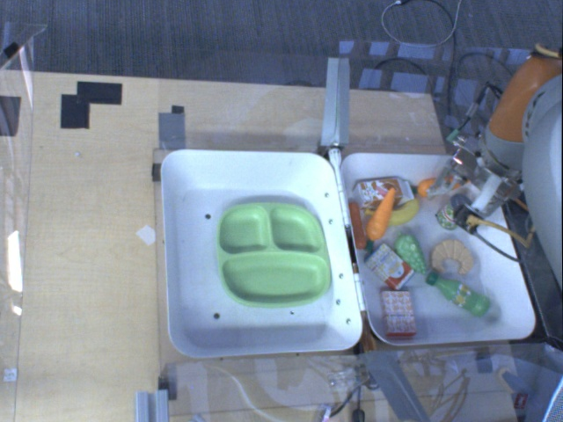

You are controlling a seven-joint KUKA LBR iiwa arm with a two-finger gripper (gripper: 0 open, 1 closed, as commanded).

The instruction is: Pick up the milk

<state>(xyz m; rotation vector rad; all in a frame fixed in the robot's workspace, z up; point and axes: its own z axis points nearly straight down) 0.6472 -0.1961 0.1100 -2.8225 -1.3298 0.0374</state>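
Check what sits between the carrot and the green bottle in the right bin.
A small green cucumber-like toy lies between the carrot and the bottle, per the camera view.

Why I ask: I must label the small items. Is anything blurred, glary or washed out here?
Camera view: light is even, shadows soft; the left bin is bright but not blown out; pale reflections streak the left edge; the arm at the right looks soft; print on the carton is too small to read.

Robotics laboratory test cell: a pale wooden bench (88,262) with two white bins (186,236) flanked by metal brackets (336,104), black tape markers (88,104), loose cables (420,7) over grey carpet (176,16).
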